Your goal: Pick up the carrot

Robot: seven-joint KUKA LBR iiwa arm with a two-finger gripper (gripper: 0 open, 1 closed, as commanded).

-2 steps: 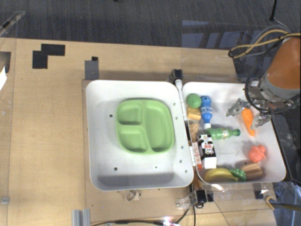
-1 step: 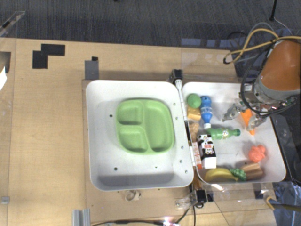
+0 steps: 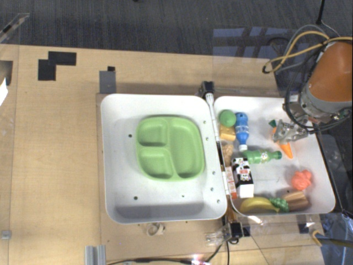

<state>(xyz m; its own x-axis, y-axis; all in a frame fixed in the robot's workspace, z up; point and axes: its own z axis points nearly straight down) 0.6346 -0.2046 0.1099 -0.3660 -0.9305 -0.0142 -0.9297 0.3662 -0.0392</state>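
Carrot [image 3: 286, 149] lies in the right bin [image 3: 322, 173], its long axis slanted, the orange tip pointing toward the near right and the green top [image 3: 272, 130] toward the far left. Metal fingers [image 3: 287, 131] sit directly over its upper half, touching or nearly so; whether they are spread or pinching cannot be told. Just left of the fingers lies a green bottle [image 3: 262, 157]; nearer, an orange-pink toy [image 3: 301, 179].
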